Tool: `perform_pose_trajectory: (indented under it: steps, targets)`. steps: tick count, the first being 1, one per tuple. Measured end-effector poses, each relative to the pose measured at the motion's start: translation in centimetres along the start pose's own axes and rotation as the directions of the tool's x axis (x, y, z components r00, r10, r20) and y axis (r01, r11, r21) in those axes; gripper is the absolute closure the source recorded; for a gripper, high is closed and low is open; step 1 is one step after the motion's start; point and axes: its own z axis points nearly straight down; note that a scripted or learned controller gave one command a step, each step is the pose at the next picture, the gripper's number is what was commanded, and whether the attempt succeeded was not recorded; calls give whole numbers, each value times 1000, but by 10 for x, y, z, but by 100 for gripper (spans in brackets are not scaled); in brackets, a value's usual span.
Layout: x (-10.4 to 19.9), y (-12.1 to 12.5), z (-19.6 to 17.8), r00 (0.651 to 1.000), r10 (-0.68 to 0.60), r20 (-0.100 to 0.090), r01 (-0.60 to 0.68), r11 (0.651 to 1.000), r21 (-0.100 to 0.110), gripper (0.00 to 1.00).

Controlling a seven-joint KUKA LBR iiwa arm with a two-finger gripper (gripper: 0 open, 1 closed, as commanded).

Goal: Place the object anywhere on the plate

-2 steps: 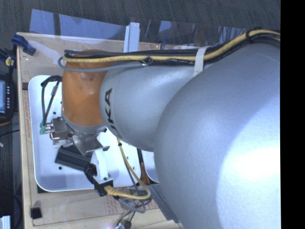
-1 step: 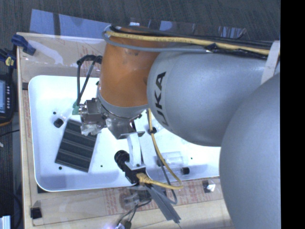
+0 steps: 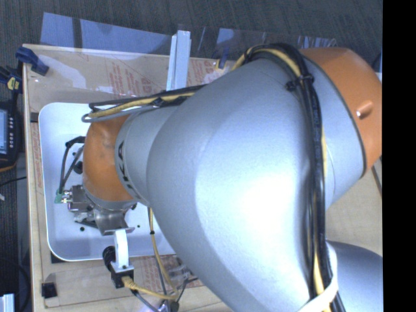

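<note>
My grey arm with its orange band [image 3: 104, 161] reaches in from the right and hides most of both bins. The gripper [image 3: 112, 229] hangs below the wrist over the front part of the left white bin [image 3: 49, 174], close to its near rim. From this angle the wrist body blocks its tip. A few small dark specks lie on the bin floor [image 3: 81, 226] beside the wrist. What lies under the arm is hidden.
A white upright post [image 3: 179, 60] stands behind the bins. Blue clamps [image 3: 31, 60] sit at the bench's far left corner, and a black device [image 3: 9, 132] is at the left edge. Yellow and black cables [image 3: 140, 99] run along the arm.
</note>
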Motion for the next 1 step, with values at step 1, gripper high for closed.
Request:
perform_pose_trajectory:
  steps: [1]
  targets:
    - [-11,1,-148,898,440,-6,-440,898,-3,100]
